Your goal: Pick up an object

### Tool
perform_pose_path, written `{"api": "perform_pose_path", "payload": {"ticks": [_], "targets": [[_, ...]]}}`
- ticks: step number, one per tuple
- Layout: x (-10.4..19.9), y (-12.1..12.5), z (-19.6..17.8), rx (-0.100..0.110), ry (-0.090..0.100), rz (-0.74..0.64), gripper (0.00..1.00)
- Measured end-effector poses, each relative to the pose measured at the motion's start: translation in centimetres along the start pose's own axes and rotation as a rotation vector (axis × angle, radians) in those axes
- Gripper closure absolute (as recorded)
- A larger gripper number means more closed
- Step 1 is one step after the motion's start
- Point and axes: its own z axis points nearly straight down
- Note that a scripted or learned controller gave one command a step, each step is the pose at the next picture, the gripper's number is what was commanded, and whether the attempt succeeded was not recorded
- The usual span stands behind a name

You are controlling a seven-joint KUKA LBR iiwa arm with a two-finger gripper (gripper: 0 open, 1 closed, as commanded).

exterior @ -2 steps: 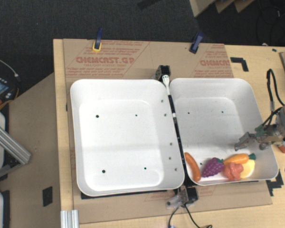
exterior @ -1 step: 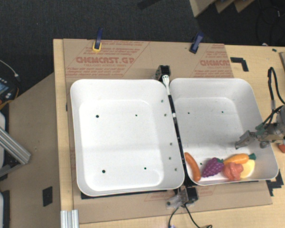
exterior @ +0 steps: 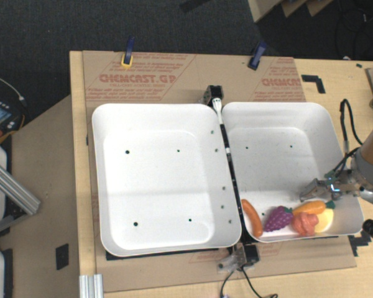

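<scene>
Gripper (exterior: pixel 320 192) hovering, fingers spread, nothing held; toy fruit pile (exterior: pixel 311 216) crowding just below, risking a glancing miss.

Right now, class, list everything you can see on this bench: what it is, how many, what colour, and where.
shallow plastic bins: 2, white, side by side on the bench.
toy sausage: 1, orange-red, right bin, near edge.
bunch of toy grapes: 1, purple, right of the sausage.
cluster of toy fruit: orange, red and yellow pieces, count unclear, right bin's near right corner.
spring clamps: 2, blue, bench's far edge.
gripper: 1, grey metal, just above the fruit cluster.
</scene>
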Motion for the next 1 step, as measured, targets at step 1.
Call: {"api": "perform_pose_path", "payload": {"ticks": [1], "targets": [[-0.06, 4.93, -11.32, -0.02, -0.01, -0.004, 0.0]]}}
